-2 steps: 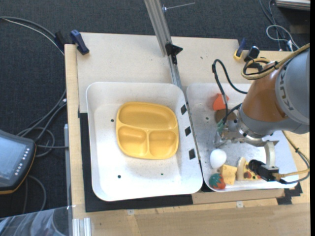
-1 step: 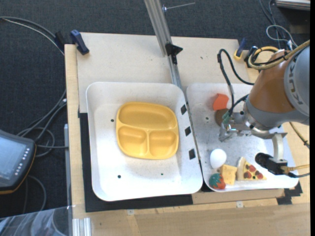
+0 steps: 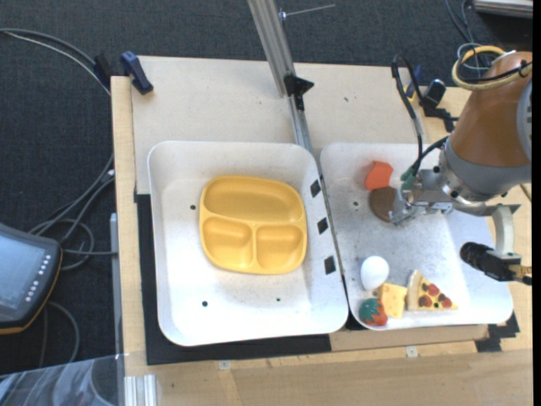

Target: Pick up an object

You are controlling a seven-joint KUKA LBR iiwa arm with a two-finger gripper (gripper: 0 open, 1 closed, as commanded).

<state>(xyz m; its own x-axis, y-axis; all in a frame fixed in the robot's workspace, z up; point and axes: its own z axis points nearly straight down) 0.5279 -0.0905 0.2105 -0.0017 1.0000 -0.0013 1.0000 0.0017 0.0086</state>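
Shiny plastic toys, dull white bins and a pale wood table.

The yellow tray point(image 3: 253, 224) looks like smooth plastic with a soft shine. Both white bins point(image 3: 182, 311) look like dull plastic, speckled with tiny dark dots. The table point(image 3: 211, 100) under them is pale, flat wood with no shine. Just left of the fingers point(image 3: 404, 212), the orange block point(image 3: 379, 174) looks dull and smooth. Below the fingers, the white egg point(image 3: 374, 271) is glossy. The arm point(image 3: 494, 138) has a smooth orange shell and grey parts. The floor point(image 3: 59, 125) is dark, rough carpet.
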